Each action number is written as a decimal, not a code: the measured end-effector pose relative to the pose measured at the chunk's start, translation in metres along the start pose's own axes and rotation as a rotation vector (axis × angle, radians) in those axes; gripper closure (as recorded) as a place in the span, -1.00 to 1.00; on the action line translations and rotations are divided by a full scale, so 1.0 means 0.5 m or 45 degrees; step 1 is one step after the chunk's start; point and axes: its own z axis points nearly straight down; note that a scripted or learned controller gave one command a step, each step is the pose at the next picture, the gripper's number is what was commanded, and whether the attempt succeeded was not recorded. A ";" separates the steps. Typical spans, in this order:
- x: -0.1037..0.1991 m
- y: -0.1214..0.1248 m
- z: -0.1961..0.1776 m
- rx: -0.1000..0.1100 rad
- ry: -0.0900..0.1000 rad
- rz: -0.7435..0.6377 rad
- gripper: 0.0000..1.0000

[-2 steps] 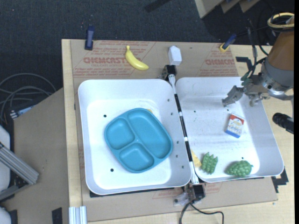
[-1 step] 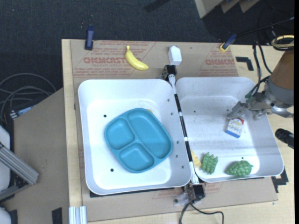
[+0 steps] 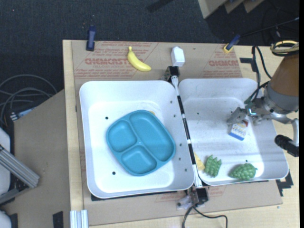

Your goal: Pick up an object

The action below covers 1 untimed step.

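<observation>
My fingers hang low in the right bin, just above a small white-and-blue packet; how far apart they stand I cannot tell, and nothing shows between them. Step in hand, as I judge it: the descent to grasp. The next move calls for lowering squarely over the packet before closing. Nearer the camera than my fingers lie two green leafy toys and. Well to their left, the left bin holds a blue divided plate
</observation>
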 end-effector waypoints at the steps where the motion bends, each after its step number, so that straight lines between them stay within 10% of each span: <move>1: -0.001 0.007 0.041 0.000 0.000 0.000 -1.00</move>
